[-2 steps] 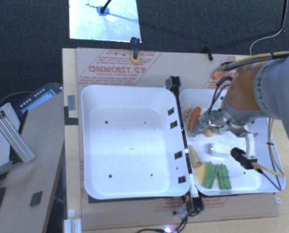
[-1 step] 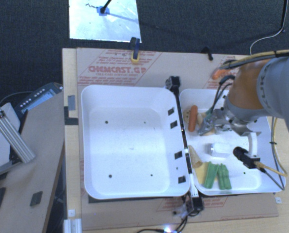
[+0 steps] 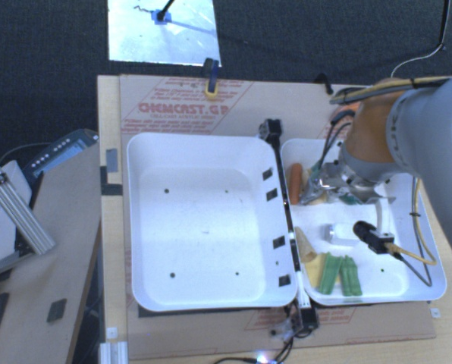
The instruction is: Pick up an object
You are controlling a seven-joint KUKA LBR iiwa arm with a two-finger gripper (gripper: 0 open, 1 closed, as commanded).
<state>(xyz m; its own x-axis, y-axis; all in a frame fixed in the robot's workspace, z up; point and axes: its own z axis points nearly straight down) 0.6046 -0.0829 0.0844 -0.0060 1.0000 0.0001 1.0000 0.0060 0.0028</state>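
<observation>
Gripper (image 3: 322,188) low in right bin (image 3: 419,287), far end; finger state impossible to tell.
Carrot (image 3: 295,183) just left of gripper, beside the bin's left wall, long axis running near-to-far. Orange, slim, smooth. Green pieces (image 3: 341,273) and yellow wedge (image 3: 309,252) nearer, well apart from gripper.

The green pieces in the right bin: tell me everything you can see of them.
The green pieces look like two or three ribbed, elongated plastic-looking items, lying flat side by side, near the front of the right bin. Their long axes run roughly front to back. A pale yellow piece touches their left side. The hand is farther back, apart from them.
</observation>
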